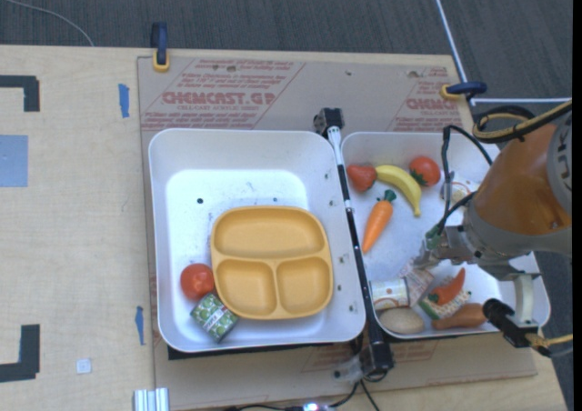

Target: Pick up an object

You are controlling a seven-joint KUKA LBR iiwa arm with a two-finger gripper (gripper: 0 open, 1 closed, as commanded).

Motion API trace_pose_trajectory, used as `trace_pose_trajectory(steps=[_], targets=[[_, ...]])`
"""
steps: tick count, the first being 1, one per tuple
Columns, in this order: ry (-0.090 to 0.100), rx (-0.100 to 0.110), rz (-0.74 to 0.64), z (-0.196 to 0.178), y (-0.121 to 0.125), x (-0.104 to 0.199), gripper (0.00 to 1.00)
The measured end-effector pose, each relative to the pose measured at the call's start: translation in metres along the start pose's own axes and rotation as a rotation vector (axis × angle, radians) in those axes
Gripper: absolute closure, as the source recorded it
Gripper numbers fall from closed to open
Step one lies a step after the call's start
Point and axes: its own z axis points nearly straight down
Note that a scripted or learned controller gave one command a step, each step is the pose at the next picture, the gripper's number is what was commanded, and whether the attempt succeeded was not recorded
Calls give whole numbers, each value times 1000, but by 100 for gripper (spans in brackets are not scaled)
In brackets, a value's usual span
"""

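My gripper point(430, 251) hangs low over the middle of the right bin point(400, 150), just above a small crinkled packet point(419, 285). Around it lie an orange carrot point(377, 222) to the left and a red-and-orange chili pepper point(449, 291) just below. A yellow banana point(401, 185), a strawberry point(361, 176) and a red tomato point(424, 169) sit along the bin's far side. The grey arm with its orange band point(523, 186) covers the bin's right part.
Near the right bin's front edge lie a small can point(389, 291), a round bun point(400, 319) and an orange sausage point(466, 315). The left bin point(236, 159) holds a yellow divided plate point(271, 261), a red tomato point(195, 280) and a green packet point(214, 316).
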Motion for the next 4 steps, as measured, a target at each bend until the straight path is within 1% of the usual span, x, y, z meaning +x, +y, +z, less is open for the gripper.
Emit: trace_pose_trajectory(steps=[1,2,3,4], targets=[[10,28,-5,-83,9,61,100],[9,30,-3,-81,-6,0,100],[10,29,-3,-81,-5,1,0],[9,28,-2,7,-8,13,0]])
